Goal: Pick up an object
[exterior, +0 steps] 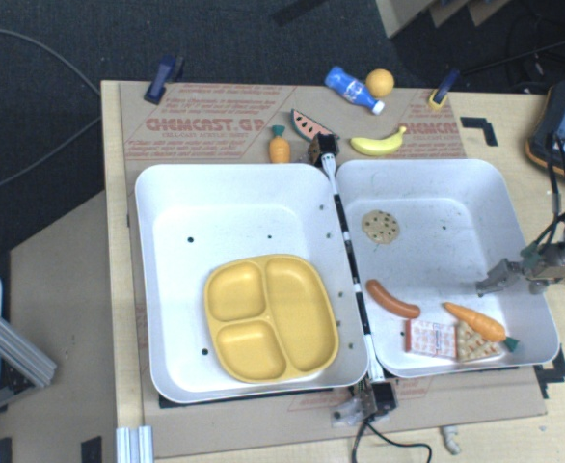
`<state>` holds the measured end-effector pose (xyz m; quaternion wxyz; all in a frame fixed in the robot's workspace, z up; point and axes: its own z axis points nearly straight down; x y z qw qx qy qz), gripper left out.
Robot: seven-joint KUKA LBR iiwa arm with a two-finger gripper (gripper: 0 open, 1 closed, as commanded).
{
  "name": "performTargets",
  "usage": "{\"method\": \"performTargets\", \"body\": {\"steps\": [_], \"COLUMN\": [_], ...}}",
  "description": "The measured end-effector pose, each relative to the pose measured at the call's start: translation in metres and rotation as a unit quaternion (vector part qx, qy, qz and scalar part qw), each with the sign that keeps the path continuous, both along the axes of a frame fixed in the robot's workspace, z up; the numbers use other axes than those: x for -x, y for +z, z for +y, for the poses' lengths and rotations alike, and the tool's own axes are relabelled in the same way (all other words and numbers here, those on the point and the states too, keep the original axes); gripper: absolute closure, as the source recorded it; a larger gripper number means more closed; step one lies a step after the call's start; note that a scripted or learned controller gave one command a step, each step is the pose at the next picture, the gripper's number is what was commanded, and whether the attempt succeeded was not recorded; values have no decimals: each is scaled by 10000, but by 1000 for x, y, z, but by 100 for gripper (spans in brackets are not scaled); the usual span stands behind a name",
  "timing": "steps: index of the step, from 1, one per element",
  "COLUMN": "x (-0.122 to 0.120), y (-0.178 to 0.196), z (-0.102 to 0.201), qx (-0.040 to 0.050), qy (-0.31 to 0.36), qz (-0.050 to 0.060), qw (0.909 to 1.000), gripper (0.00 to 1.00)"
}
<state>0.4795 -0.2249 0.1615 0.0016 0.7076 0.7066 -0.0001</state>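
Note:
The right bin [475,186] holds a chocolate-chip cookie [381,226], a red sausage [392,299], a carrot [475,321], a waffle cracker [475,344] and a red-and-white packet [429,338]. My gripper [502,278] is low over the right bin's right side. It sits just above and to the right of the carrot, and nothing shows in its grasp. The left bin [215,201] holds a yellow three-compartment plate [271,316].
Behind the bins on the bench lie a banana [377,143], a blue bottle [352,89], an orange [380,82], a watermelon slice [308,124] and a small orange toy [280,149]. Blue clips [162,80] sit at the board's back corners. Cables [555,210] hang by the right bin's rim.

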Motion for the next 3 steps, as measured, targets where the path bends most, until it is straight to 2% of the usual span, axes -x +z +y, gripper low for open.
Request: {"method": "performTargets", "body": {"steps": [1,2,3], "x": [0,0,1], "y": [5,9,-69], "z": [42,105,125], "qx": [-18,-21,-17], "qy": [14,14,8], "qz": [16,20,24], "qw": [10000,10000,10000], "gripper": [0,0,0]}}
